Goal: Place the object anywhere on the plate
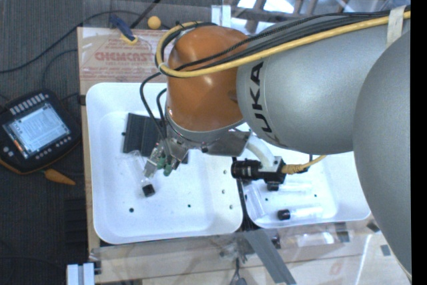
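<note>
A dark grey rectangular plate (139, 131) lies in the upper left part of the left white bin (107, 210). A small black block (148, 190) rests on the bin floor below the plate. My gripper (159, 167) hangs over the left bin, just right of the plate's lower corner and a little above the block in the image. The orange band and grey wrist hide most of the gripper from above. Nothing can be made out in its grasp.
The right bin (347, 213) holds clear tube-like items with black ends (300, 213). A black cable fitting (257, 171) hangs by the divide between the bins. A handheld control pendant (35, 130) lies left of the bench. My arm covers the right half of the view.
</note>
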`<state>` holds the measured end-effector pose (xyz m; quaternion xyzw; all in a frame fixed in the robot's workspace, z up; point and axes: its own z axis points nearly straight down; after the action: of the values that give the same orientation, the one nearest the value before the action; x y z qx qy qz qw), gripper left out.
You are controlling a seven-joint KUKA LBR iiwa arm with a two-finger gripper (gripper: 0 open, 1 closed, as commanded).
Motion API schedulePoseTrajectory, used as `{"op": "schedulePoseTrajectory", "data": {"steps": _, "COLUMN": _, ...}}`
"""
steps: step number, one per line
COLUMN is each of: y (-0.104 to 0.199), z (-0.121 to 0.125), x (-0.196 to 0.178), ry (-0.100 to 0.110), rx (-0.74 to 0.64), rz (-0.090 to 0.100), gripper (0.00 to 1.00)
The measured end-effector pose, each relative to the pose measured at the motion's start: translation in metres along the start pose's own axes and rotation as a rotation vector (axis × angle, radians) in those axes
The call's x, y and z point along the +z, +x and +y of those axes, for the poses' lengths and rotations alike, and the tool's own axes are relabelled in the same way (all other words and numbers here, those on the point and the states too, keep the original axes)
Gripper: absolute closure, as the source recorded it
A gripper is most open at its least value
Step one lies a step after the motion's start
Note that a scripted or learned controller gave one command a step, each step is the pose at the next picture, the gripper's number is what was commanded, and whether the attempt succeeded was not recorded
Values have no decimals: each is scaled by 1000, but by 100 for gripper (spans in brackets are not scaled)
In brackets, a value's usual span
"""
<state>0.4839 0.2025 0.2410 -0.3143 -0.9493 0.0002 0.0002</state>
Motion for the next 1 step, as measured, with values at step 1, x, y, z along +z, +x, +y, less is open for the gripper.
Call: {"op": "schedulePoseTrajectory", "data": {"steps": 1, "y": 20, "z": 24, "x": 77, "ry": 4, "rx": 321, "rz": 2, "gripper": 100}}
